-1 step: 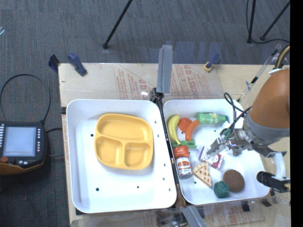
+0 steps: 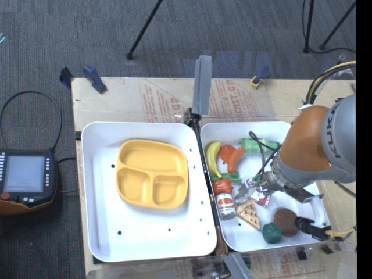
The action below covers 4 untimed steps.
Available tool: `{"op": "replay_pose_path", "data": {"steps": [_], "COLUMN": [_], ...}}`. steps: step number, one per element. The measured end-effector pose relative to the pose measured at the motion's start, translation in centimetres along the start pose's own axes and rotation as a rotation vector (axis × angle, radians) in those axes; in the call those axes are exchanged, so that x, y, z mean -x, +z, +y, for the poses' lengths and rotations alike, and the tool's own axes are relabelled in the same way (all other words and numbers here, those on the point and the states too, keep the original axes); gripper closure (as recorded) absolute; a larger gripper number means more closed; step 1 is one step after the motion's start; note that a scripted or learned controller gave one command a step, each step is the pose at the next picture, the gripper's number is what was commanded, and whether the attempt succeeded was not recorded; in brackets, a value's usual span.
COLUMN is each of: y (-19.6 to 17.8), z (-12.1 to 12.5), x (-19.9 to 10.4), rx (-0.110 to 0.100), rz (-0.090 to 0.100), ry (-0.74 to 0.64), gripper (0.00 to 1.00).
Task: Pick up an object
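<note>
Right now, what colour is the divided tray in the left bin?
Yellow. The divided tray shows plainly in the camera view, lying in the left bin.

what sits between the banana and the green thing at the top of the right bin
In the camera view, an orange-red toy lies between the banana and the green toy, close against the banana's right side.

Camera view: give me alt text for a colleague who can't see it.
The grey and orange arm reaches into the right bin, its pincer low among toy food. A yellow divided plate lies in the left bin.
</note>
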<state>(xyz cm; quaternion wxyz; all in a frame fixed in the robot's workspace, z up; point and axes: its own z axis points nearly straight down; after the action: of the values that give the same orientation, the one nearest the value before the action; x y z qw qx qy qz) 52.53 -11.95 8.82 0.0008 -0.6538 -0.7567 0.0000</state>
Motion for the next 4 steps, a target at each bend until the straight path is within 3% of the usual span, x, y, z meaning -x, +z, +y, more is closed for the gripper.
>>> {"op": "replay_pose_path", "data": {"steps": [1, 2, 4], "y": [0.0, -0.3, -0.3], "z": [0.0, -1.5, -1.2], "x": [0.0, -1.4, -2.1], "rx": [0.000, 0.013, 0.008], "rz": [0.000, -0.012, -0.022], "ry": [0.000, -0.020, -0.071], "gripper": [0.00, 0.00, 0.00]}}
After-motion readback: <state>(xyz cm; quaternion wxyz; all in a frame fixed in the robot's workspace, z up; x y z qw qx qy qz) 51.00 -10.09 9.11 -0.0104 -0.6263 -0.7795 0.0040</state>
